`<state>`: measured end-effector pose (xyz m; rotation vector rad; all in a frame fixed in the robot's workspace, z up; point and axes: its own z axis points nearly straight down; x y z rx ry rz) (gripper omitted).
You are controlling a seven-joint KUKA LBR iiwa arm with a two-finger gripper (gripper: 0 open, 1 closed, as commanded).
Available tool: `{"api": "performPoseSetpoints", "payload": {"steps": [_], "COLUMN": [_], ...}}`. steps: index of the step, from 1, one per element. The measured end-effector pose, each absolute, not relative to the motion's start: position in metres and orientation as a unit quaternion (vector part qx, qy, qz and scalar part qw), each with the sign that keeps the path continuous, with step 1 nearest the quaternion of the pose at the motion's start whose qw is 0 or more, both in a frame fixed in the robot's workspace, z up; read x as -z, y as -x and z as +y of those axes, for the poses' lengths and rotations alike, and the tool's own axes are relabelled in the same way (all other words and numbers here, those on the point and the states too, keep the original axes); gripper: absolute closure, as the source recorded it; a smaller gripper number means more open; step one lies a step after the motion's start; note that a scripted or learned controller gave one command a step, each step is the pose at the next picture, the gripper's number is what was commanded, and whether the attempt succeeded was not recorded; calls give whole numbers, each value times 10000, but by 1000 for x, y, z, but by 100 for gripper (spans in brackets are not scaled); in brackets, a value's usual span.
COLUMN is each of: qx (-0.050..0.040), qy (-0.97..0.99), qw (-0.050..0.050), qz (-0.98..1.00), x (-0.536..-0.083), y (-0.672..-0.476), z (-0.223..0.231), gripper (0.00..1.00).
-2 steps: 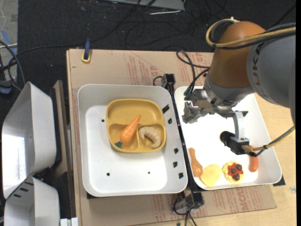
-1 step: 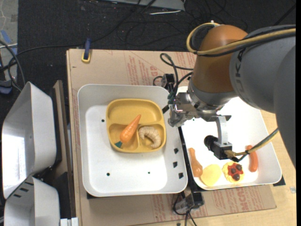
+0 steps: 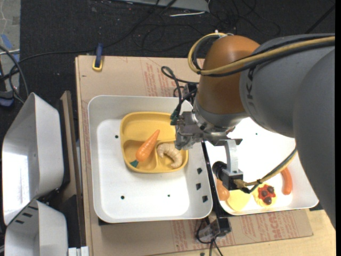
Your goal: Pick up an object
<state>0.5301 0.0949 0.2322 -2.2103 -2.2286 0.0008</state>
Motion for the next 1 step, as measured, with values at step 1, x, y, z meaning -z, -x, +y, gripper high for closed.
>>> {"api": "performPoseSetpoints", "payload": {"steps": [1], "qx": [-5], "qy": [7063], "qw": [4], "qz": [-7079], "x": [-232], "y": [-531], "z": [92], "gripper": [0]}}
